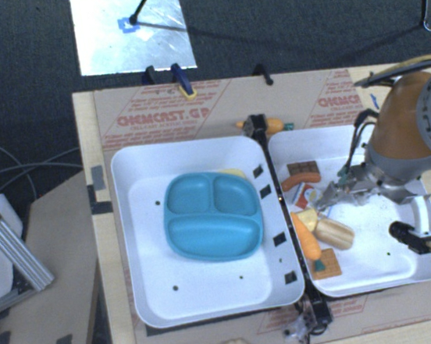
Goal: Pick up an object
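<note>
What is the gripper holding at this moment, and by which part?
Nothing that can be seen. The gripper hangs low in the right bin, just above the pile of toy food, with no item between its fingers.

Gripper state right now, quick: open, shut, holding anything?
Two-finger gripper: cannot be told; it hangs over the right white bin by the toy food.

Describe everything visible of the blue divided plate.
The blue divided plate looks like smooth light-blue plastic, rounded, with three compartments: two small ones at the far side, one long one nearer the camera. It lies flat, roughly central in the left bin, with something pale yellow peeking out behind its far edge.
</note>
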Robot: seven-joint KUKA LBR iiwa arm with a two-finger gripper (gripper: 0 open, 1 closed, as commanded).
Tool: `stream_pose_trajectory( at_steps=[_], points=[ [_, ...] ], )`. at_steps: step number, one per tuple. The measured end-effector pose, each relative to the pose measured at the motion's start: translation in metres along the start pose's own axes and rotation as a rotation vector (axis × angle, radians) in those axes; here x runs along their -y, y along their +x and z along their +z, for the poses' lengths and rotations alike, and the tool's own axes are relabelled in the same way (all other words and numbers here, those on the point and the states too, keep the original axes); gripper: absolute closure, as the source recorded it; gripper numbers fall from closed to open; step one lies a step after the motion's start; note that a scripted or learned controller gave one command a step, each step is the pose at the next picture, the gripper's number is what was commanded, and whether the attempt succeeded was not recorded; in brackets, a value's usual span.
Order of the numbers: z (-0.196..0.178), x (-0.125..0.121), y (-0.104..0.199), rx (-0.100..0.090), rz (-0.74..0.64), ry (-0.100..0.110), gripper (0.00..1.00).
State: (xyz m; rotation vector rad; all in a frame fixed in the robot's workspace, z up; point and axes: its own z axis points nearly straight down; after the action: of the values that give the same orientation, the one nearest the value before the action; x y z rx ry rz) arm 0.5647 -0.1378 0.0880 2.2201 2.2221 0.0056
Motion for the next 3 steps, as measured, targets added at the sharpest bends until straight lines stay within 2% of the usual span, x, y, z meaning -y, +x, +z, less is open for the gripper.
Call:
stream_pose_trajectory(
  at_steps=[1,3],
  points=[
    [-0.013,-0.003,0.002,-0.002,-0.001,-0.008,1.00],
    [-0.140,-0.016,-0.001,0.004,-0.003,-0.006,1.00]
  ],
)
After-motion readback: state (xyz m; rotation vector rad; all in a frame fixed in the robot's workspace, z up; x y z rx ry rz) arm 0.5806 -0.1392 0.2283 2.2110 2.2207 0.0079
